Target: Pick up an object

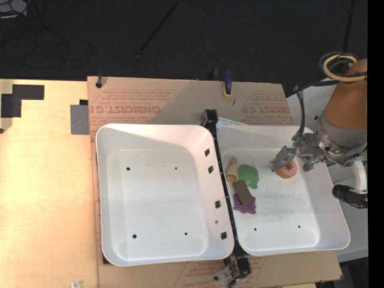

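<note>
The gripper point(284, 161) sits low over the right bin point(324, 236), reaching in from three o'clock on the grey arm point(345, 110) with its orange band. Its metal fingers point toward nine o'clock and end right at a small pink and orange object point(290, 171), which lies on the bin floor just at the gripper's five o'clock. Whether the fingers are spread or pressed together, I cannot tell; the pink object looks to be under or beside the tips, not clearly between them.

At nine o'clock from the gripper, near the bin's left wall, lies a small cluster. A green piece point(248, 175) is closest. Touching its left side is a tan piece point(231, 168). Just below the green one a brown block point(243, 191) lies at a slant, and under its lower end a purple piece point(245, 205) shows.

Further toward nine o'clock, past a black divider with clips point(218, 179), is the left bin point(111, 161), side by side with the right one. Both bins rest on a cardboard sheet point(150, 104) with red print. At far nine o'clock is the pale wooden bench point(42, 191).
</note>
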Available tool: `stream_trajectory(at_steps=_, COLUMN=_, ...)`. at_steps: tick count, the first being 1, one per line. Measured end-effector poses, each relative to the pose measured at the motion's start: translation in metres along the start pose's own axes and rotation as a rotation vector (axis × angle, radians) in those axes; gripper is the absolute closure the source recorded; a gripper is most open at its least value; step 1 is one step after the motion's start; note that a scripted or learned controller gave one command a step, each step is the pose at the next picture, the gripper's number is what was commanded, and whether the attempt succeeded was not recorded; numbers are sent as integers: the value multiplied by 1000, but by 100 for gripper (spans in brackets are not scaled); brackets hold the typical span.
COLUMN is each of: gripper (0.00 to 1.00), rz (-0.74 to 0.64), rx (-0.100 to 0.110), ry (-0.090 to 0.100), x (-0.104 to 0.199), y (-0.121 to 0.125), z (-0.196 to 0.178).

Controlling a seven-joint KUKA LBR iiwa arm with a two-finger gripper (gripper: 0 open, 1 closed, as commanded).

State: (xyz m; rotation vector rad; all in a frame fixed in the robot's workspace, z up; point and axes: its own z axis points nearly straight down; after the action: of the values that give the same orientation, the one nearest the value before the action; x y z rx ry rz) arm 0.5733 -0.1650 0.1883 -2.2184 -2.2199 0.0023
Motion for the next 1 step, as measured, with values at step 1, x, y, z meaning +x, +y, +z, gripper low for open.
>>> stream_trajectory(at_steps=1, gripper=0, rz=-4, rx=-2, ry=-2, x=-18, y=40, z=90)
